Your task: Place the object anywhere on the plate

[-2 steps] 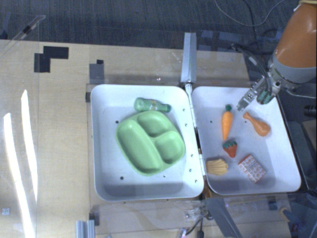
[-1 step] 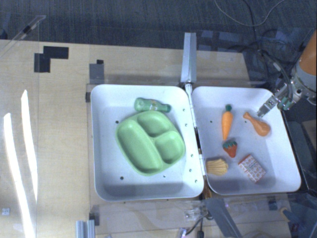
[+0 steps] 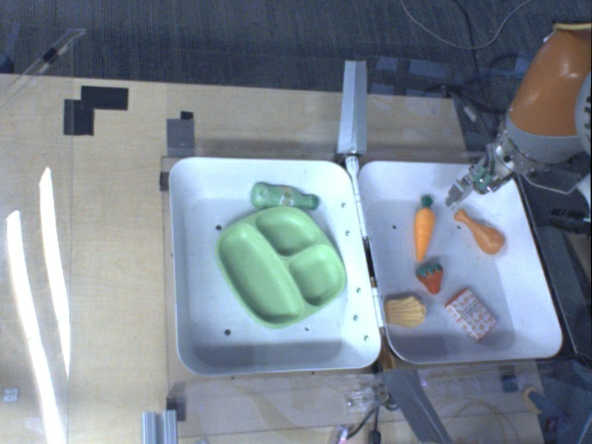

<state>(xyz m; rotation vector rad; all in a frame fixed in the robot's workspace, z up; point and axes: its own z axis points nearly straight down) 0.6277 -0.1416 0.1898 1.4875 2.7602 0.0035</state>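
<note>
tool poised over the right bin, plate in the left

a pale green plate (image 3: 280, 266) with three moulded compartments and rounded corners is seen lying tilted in the left bin (image 3: 190, 276); its surface looks smooth and matt. just beyond its far edge a small green bottle (image 3: 283, 196) lies on its side.

the tool (image 3: 470, 185) is seen over the far part of the right bin (image 3: 536, 322), just above the narrow end of an orange, gourd-shaped toy (image 3: 480, 230). nothing is seen between its fingers, and whether they are apart or together cannot be told, as the view is small and blurred there.

in the same bin a carrot (image 3: 423, 231) with a green top, a strawberry (image 3: 430, 275), a ridged yellowish piece, possibly a pastry (image 3: 405, 311), and a flat patterned packet (image 3: 470, 312) are spread apart on the glossy white floor.
</note>
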